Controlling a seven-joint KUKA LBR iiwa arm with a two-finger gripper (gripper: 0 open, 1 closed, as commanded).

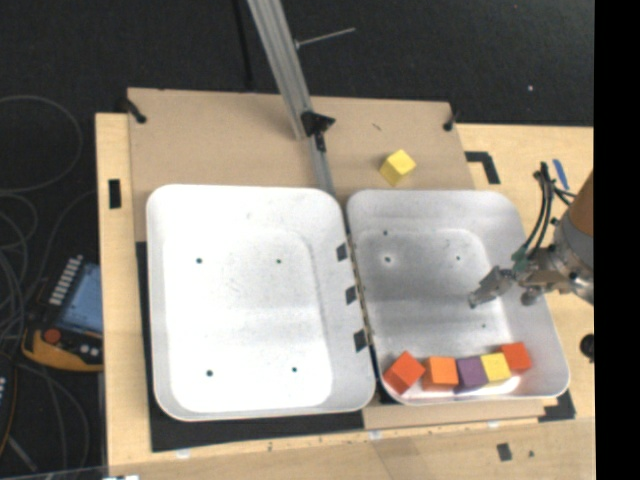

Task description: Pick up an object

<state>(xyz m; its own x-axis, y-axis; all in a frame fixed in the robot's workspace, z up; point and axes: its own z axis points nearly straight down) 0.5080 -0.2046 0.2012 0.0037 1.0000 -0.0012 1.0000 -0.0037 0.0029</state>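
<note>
Lining the near wall of the right bin point(440, 213), five blocks sit side by side: an orange-red block point(405, 370) at the near-left corner, then an orange block point(441, 371), a purple block point(470, 372), a yellow block point(496, 368) and a red block point(516, 357) toward the near-right corner. The gripper point(492, 289) hangs over that bin's right half, apart from the row, and whether its pincer is apart or together cannot be told. A yellow cube point(397, 166) rests on the bench point(220, 138) beyond the right bin's far edge; the left bin point(165, 298) lies alongside.
</note>
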